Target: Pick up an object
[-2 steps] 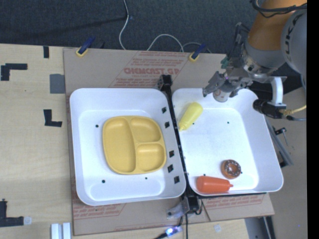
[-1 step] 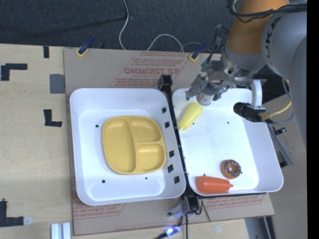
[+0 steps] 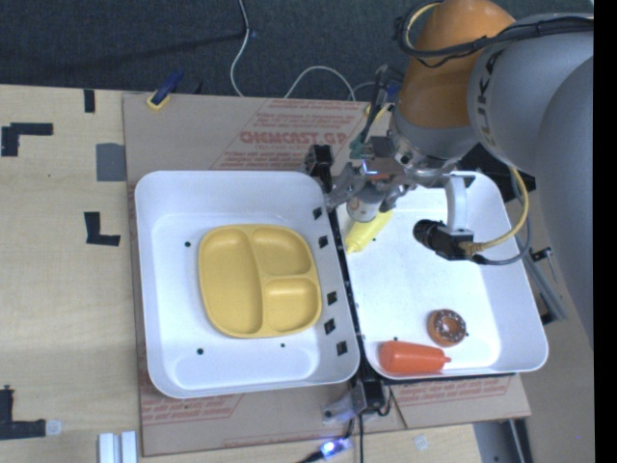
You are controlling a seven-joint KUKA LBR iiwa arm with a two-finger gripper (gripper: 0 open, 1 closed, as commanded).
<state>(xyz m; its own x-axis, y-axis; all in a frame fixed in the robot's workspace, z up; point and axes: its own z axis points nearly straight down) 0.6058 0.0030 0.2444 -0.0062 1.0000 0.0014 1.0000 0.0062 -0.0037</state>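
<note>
A: Gripper [image 3: 368, 204] position was logged over the near-left part of the right bin [image 3: 501, 287], close to the divider between the two bins. The grey arm [image 3: 525, 75] with its orange band [image 3: 445, 41] was seen reaching in from the right.

B: Was anything recorded under the tool?

A: A yellow object [image 3: 366, 231], banana-like in shape, was noted lying in the right bin directly beneath the tool, its upper end hidden by the wrist hardware. Whether contact was made could not be settled.

B: Jaw state?

A: It could not be told; that part was masked by the wrist body and cabling. No hold was entered.

B: Other contents of the right bin?

A: A brown doughnut-like ring [image 3: 446, 327] was noted toward the bin's front, and an orange carrot-shaped piece [image 3: 413, 357] was seen lying just beside it against the front wall. The two were recorded as near each other, apart, and well apart from the yellow object. A black cylindrical part [image 3: 439, 238], cabled and apparently mounted on the arm, was seen above the bin floor.

B: And the left bin [image 3: 159, 258]?

A: A yellow divided plate [image 3: 258, 280] with three compartments was recorded lying flat near its middle. Nothing was seen resting on it.
</note>
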